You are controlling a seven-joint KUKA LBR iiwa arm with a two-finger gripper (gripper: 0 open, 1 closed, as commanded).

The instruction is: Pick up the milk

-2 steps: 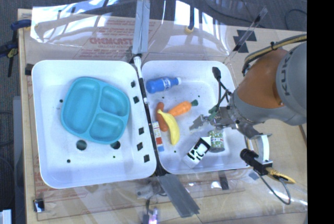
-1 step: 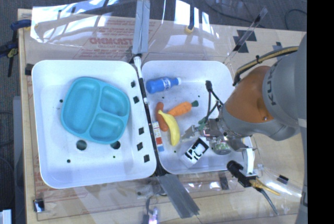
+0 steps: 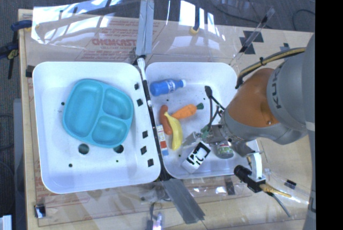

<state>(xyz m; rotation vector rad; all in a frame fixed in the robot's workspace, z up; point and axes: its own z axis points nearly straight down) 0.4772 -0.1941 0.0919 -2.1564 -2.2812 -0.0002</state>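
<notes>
Glossy white plastic bin; boxy milk carton beside curved banana.

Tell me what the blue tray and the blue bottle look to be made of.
Blue tray in the left bin: apparently moulded plastic, matte to slightly satin, judging by its uniform cyan colour and soft rounded compartment ridges. Blue bottle in the right bin: probably plastic too, smooth, with a white cap end; too small to be sure.

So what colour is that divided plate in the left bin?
Light blue, the divided plate, seen clearly in the camera view.
</notes>
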